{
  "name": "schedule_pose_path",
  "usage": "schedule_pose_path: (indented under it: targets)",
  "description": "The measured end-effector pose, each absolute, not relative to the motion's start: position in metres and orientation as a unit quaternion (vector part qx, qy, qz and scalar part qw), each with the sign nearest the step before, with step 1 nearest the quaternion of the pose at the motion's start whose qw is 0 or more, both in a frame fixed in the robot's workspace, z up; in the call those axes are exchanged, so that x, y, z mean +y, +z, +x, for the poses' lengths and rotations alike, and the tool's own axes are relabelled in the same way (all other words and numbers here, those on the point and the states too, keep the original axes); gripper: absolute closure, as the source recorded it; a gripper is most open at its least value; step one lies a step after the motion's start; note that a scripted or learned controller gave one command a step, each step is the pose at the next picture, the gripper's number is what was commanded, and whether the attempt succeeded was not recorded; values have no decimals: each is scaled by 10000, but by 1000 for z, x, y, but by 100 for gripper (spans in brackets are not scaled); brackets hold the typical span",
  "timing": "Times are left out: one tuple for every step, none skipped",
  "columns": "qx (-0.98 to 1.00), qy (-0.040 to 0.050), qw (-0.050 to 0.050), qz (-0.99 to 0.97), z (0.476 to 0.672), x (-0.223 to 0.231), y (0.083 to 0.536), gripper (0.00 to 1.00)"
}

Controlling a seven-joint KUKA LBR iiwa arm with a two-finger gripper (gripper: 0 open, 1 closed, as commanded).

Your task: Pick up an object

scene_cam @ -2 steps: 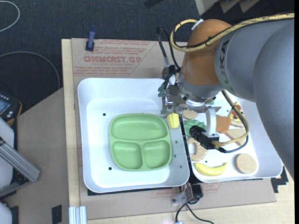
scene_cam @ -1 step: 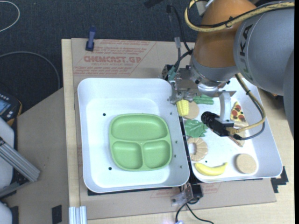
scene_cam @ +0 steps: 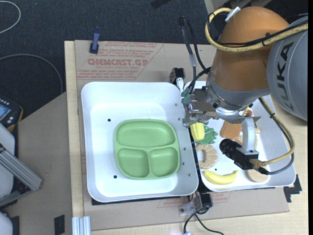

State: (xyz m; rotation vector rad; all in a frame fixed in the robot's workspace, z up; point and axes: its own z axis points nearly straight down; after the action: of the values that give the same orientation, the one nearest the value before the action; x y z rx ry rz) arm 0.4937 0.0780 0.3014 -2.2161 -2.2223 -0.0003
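Note:
My gripper hangs low over the left side of the right bin, under the arm's big orange wrist band. Directly below it lies a yellow toy corn cob with a green leaf at its side; whether they touch I cannot tell. A ridged tan piece sits nearer the front. A yellow banana lies along the bin's front edge. An orange-brown slab and a round tan piece lie further right, partly covered by the arm.
The left bin holds a green three-compartment tray. A black fitting with cables hangs off the arm above the right bin's toys. Cardboard lies behind the bins, with a small blue item at its far edge.

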Motion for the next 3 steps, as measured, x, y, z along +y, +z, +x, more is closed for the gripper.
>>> schedule_pose_path:
  targets:
    - [-7066,16,18,-7077,478,71,288,100]
    - [-7057,-45,-46,-7085,480,25,388,100]
    - [-7076,17,18,-7067,479,42,355,100]
